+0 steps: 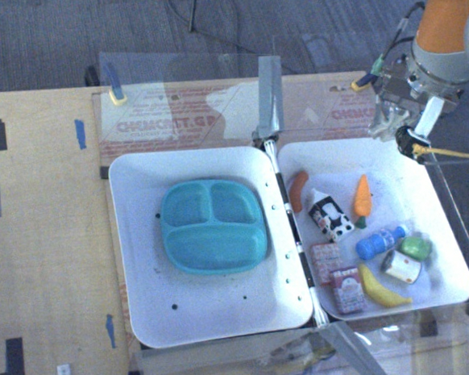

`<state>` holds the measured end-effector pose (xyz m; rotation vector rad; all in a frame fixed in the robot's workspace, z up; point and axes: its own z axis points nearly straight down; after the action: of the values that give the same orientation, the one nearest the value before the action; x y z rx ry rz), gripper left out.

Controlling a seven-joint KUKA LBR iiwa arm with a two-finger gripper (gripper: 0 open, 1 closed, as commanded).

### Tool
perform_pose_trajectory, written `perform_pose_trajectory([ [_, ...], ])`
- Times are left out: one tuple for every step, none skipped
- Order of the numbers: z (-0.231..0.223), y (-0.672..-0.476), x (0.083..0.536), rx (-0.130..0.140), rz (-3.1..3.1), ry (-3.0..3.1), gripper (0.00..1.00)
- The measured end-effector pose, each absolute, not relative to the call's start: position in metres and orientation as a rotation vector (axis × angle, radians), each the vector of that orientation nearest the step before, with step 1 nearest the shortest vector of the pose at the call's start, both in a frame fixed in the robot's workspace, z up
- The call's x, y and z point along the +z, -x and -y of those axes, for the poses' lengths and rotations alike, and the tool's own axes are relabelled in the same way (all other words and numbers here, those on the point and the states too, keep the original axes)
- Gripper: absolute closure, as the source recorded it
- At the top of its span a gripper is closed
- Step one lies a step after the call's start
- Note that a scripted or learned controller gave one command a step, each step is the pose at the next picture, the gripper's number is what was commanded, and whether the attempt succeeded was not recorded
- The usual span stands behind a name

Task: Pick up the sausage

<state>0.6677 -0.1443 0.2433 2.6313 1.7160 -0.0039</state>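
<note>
Sausage [298,190] against bin wall [286,211]; milk carton [331,217] perhaps crowding right.

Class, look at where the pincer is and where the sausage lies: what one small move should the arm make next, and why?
Probably a sideways move to the left in the view, bringing the pincer over the sausage. The pincer sits above the right bin's far right corner, while the sausage lies at that bin's upper left, by the divider, apart from the carrot and the milk carton.
</note>
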Motion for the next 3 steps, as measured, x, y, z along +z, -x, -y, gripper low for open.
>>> perform_pose_trajectory([
  [0.102, -0.669, 0.433, -0.003, -2.098, -2.337, 1.0],
  [0.104, -0.555, 0.305, -0.005, -2.128, -2.314, 1.0],
  [-0.002, -0.602, 0.181, -0.007, -2.121, -2.322, 1.0],
])
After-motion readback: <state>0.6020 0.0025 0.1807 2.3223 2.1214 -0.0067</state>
